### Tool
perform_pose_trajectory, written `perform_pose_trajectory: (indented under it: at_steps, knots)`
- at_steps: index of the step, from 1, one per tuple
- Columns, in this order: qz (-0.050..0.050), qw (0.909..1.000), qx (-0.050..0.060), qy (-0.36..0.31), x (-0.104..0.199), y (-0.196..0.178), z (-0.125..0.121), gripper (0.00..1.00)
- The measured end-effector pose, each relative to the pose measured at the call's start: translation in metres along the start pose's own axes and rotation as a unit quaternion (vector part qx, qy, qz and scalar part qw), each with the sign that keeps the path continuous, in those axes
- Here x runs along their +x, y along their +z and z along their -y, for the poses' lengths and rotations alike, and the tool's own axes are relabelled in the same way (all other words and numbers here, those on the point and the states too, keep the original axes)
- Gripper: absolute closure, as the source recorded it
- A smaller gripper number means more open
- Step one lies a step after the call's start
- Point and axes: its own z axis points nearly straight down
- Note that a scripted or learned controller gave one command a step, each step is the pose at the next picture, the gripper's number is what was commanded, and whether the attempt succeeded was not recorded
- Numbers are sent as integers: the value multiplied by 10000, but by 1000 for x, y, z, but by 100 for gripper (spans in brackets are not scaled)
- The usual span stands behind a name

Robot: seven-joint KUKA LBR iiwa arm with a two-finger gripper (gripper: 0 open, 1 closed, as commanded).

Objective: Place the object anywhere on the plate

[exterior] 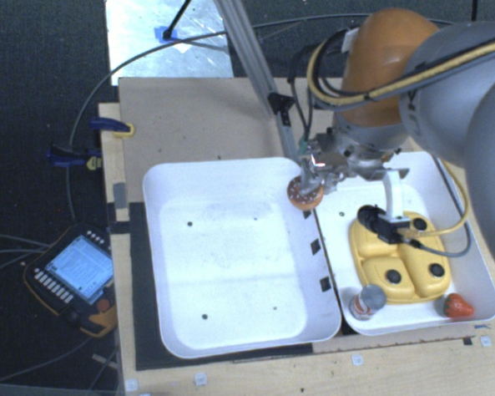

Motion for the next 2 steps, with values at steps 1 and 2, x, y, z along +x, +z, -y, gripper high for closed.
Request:
perform_pose_trajectory:
  at_steps: [1, 2]
  knots:
    - [-4, 10000, -3, -3, 59, 1, 5, 100]
    - [0, 10000, 14, 6, 105, 31, 10, 100]
